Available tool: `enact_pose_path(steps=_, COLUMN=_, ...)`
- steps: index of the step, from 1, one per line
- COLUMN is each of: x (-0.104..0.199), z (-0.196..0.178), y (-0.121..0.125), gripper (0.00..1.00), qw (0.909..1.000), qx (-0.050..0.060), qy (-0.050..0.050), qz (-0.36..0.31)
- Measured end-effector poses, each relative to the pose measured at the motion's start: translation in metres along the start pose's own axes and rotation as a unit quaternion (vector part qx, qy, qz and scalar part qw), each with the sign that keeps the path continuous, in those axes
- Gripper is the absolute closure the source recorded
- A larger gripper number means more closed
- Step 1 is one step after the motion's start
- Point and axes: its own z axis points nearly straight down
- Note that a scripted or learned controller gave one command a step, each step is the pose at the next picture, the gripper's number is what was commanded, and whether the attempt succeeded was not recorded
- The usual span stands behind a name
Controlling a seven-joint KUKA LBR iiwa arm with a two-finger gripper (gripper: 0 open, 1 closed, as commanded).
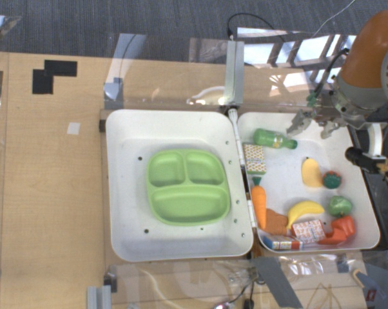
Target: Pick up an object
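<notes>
Bench [52, 192]: pale wood, and it carried my two white bins side by side, touching along a shared edge.
Left bin [126, 237]: it sat at the 9 o'clock side of the pair and held one thing.
Plate [188, 187]: green, three compartments, flat at the centre of the left bin, two small wells toward 12 o'clock and one wide well toward 6 o'clock.
Right bin [368, 237]: it sat at the 3 o'clock side and held all the loose objects.
Box [254, 158]: small and patterned, against the bin's 9 o'clock wall.
Carrot [259, 205]: orange, lying along that same wall, just at 6 o'clock of the box.
Bottle [274, 139]: green, on its side near the bin's 12 o'clock edge, cap end toward 3 o'clock.
Banana [305, 208]: yellow, toward 6 o'clock in the bin, touching a small carton [308, 230] below it.
Yellow piece [311, 172]: alone near the bin's centre, with a dark green item [332, 179] just at its 3 o'clock.
Red item [341, 229]: at the bin's 5 o'clock corner, a green one [340, 205] just above it.
My gripper [314, 125]: it hung over the bin's 12 o'clock edge, just at 3 o'clock of the bottle, fingers spread apart with nothing between them.
</notes>
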Motion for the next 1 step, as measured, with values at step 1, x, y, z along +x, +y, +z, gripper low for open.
enact_pose_path(steps=1, x=-0.0317, z=0.1052, y=-0.0420, gripper=0.00, qw=0.9975, qx=-0.001, qy=0.000, qz=0.070)
